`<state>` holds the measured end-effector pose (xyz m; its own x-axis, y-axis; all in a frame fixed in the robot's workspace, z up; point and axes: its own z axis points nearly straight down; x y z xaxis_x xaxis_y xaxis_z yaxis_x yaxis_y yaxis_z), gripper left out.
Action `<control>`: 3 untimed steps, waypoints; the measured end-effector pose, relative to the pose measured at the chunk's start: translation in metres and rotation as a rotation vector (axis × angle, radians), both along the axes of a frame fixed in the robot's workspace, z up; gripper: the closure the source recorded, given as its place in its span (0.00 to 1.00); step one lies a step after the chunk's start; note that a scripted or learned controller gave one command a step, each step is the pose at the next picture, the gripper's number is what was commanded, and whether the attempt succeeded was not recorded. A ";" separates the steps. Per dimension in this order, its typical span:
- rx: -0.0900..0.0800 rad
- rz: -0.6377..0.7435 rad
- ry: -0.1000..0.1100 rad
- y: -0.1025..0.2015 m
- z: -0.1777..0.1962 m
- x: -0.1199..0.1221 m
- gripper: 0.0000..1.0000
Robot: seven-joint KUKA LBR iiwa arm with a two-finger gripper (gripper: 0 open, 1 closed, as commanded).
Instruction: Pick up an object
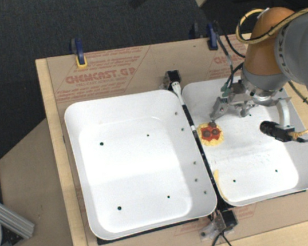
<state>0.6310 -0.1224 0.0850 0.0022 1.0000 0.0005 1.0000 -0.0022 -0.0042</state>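
Note:
A small red and yellow object (211, 134) lies in the right bin (267, 177), close to its left wall. My gripper (228, 108) hangs over the back part of that bin, just up and to the right of the object. Nothing shows held in it. The grey arm with its orange band (266, 44) comes in from the right and covers the bin's back right corner.
The left bin (131, 163) lies beside the right one, with a black divider strip (194, 136) between them. A small pale yellow piece (216, 177) sits against the right bin's left wall. A black cable fitting (275, 131) hangs off the wrist above the bin floor.

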 end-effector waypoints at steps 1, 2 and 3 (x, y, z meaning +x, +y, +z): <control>-0.001 0.006 -0.009 0.030 0.000 0.037 0.00; -0.002 0.006 -0.019 0.048 0.127 0.038 0.00; -0.001 0.007 -0.026 0.086 0.311 0.037 0.00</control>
<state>0.6682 -0.0367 0.3958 -0.0052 1.0000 -0.0008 0.9997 0.0053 0.0220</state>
